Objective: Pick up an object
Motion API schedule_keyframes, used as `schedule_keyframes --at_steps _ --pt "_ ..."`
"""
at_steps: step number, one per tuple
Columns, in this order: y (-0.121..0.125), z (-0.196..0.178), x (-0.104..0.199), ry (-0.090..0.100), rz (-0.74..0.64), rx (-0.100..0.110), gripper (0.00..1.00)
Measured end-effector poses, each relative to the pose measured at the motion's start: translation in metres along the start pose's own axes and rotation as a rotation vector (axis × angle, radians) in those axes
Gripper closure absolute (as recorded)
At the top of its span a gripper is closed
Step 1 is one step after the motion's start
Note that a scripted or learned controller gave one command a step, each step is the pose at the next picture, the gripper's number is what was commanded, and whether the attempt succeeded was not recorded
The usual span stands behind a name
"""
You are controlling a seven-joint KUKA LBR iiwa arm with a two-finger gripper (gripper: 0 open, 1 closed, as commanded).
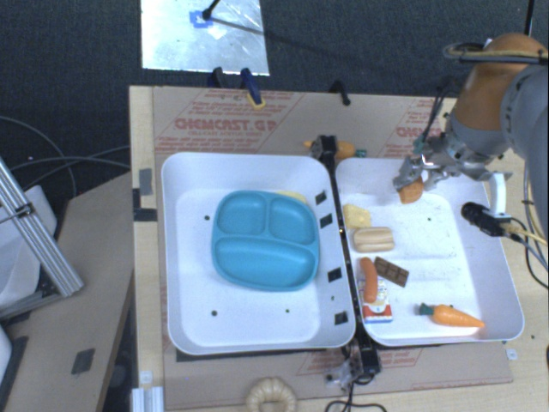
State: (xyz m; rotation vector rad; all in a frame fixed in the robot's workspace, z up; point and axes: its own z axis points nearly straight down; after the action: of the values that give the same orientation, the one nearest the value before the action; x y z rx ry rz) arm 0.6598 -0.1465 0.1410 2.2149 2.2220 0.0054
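Observation:
My gripper (418, 181) hangs over the far part of the right bin (497, 290), reaching in from the right. A small orange-brown food piece (412, 193) sits at its fingertips, and the fingers look closed around it. Loose toy foods lie in the same bin: a yellow piece (356, 215), a pale bun (373, 239), a red sausage (368, 280), a brown chocolate bar (391, 271), a red-and-white packet (377, 310) and a carrot (455, 317).
The left bin (193, 230) holds a blue divided plate (264, 239) with a yellowish bit (293, 196) behind it. Black clips (328, 148) join the bins along the middle wall. A black cable part (482, 217) crosses the right bin's right rim.

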Motion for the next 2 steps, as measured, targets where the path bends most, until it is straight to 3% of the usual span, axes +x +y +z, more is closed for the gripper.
schedule_keyframes --at_steps 2 --pt "-0.002 -0.087 -0.004 -0.001 -0.001 -0.001 1.00"
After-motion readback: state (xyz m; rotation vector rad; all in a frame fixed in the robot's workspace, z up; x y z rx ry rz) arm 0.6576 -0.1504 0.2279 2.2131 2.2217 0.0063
